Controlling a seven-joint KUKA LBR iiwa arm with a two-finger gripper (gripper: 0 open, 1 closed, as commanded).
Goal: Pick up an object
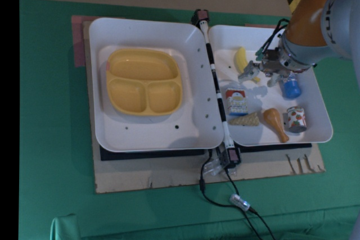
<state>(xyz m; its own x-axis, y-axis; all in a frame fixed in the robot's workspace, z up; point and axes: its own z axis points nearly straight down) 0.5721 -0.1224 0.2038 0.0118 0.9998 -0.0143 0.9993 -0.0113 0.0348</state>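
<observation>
Two white bins side by side on a cardboard sheet point(169, 180) over green cloth point(50, 121), divided by a black-and-white bar point(216, 93) with cables point(225, 188) trailing off its near end.

In the left bin point(112, 137): one yellow tray point(144, 81) with three compartments, lying flat toward the far left part, nothing visible inside the compartments.

In the right bin point(320, 121): several small things. A banana point(241, 59) near the far left corner, lying lengthwise just left of the gripper. A blue cup point(291, 87) toward the right side, just below the wrist. A red-and-white carton point(237, 102) near the divider, about midway down. A waffle cone point(245, 119) on its side just below the carton, close to the near edge. A drumstick point(275, 123) right of the cone, slanting, thick end up and to the left. A printed can point(296, 119) just right of the drumstick, near the right wall.

Grey arm point(332, 14) with orange band reaching in from the right, over the far half of the right bin. Gripper point(260, 71) low between banana and cup, fingers spread apart, nothing seen between them. Left finger point(248, 72) close beside the banana's lower end; touching or not, cannot tell. Nothing lifted yet.
</observation>
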